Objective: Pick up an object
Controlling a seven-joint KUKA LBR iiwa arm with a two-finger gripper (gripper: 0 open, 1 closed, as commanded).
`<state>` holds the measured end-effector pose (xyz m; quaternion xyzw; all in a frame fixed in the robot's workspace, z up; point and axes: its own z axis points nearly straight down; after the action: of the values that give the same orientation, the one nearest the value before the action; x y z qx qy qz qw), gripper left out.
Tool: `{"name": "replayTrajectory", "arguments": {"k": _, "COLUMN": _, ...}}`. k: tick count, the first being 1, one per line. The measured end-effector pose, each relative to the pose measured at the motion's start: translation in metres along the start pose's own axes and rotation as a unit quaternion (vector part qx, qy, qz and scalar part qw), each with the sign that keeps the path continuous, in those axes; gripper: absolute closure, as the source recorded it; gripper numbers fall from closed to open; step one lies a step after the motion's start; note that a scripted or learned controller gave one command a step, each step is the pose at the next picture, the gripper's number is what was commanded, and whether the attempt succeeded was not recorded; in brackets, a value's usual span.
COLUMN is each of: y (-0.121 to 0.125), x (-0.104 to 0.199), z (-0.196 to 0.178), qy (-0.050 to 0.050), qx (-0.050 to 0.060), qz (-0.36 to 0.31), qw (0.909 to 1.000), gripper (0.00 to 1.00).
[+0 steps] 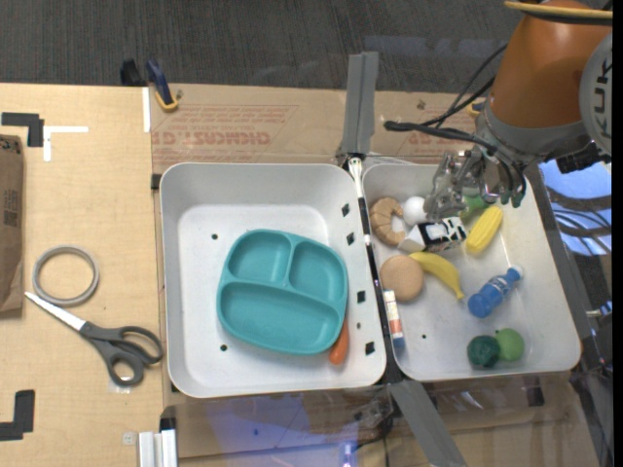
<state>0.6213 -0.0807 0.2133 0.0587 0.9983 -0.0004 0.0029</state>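
My gripper point(450, 195) hangs over the back of the right bin point(555, 290), below the arm's orange band. Right under it lie a black-and-white object point(440, 232) and a white ball point(415, 207). Something green point(474, 202) peeks out beside the gripper. A yellow corn cob point(485, 230) lies just to its right and a croissant point(388, 219) to its left. Nearer the front are a banana point(440, 269), a brown round piece point(401, 277), a blue bottle point(494, 293) and two green items point(496, 348).
The left bin point(195, 261) holds a teal divided plate point(282, 292) with an orange carrot point(339, 343) at its front right. A marker point(392, 317) lies along the right bin's left wall. Scissors point(102, 337) and a tape roll point(65, 273) rest on the bench at left.
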Motion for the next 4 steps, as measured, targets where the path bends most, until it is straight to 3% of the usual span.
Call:
{"name": "replayTrajectory", "arguments": {"k": 1, "y": -0.071, "x": -0.001, "z": -0.022, "qy": 0.000, "qx": 0.001, "qz": 0.201, "qw": 0.9795, "gripper": 1.00}}
{"name": "replayTrajectory", "arguments": {"k": 2, "y": -0.036, "x": 0.008, "z": -0.020, "qy": 0.002, "qx": 0.001, "qz": 0.161, "qw": 0.9869, "gripper": 1.00}}
{"name": "replayTrajectory", "arguments": {"k": 3, "y": -0.036, "x": 0.008, "z": -0.020, "qy": 0.002, "qx": 0.001, "qz": 0.161, "qw": 0.9869, "gripper": 0.00}}
{"name": "replayTrajectory", "arguments": {"k": 4, "y": -0.061, "x": 0.132, "z": 0.121, "qy": 0.003, "qx": 0.000, "qz": 0.162, "qw": 0.9867, "gripper": 0.00}}
